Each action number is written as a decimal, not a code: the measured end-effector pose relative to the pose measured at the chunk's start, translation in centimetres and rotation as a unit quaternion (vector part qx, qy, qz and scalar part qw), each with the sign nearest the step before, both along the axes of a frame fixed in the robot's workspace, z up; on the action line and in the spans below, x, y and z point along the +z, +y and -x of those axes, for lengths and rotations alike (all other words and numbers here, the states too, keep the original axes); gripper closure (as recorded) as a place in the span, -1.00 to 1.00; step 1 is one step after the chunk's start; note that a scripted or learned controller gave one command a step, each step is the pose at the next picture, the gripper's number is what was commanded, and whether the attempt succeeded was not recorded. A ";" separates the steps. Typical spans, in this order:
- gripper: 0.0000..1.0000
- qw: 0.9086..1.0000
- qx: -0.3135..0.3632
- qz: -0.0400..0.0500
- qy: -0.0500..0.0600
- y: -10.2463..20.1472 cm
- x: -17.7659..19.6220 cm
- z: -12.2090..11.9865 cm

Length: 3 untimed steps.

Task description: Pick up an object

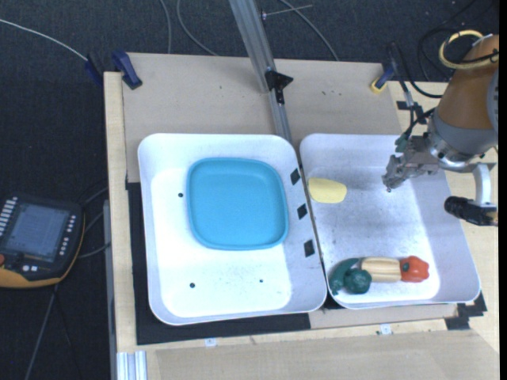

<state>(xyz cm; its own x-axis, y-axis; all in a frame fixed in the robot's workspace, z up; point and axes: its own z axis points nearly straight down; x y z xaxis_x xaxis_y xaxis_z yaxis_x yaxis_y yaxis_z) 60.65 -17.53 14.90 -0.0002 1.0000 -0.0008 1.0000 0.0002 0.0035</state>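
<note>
In the right bin [444,236] a pale yellow lump [326,190] lies near the left wall. Along the front wall sit a dark green object [351,280], a tan wooden piece [380,270] and a red object [414,269], packed in a row. My gripper [390,182] hangs over the bin's upper right part, its tip pointing down to the left, about a hand's width right of the yellow lump. Nothing shows between its fingers.
The left bin [162,236] holds a light blue square plate [238,203]. A metal rail [257,46] runs from the top down between the bins. Blue clamps [127,70] grip the bench's back corners. A handheld pendant [36,240] lies on the floor at left.
</note>
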 end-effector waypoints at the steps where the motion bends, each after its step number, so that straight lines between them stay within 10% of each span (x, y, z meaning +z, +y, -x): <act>1: 1.00 1.000 0.000 0.000 -0.001 -0.3 5.8 0.7; 3: 1.00 1.000 0.002 -0.001 0.002 4.8 7.9 0.6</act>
<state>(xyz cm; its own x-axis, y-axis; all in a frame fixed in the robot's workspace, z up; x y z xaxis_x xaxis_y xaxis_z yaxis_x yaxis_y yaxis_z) 60.02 -12.72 22.76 -0.0038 1.0000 0.0009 1.0000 0.0038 0.0001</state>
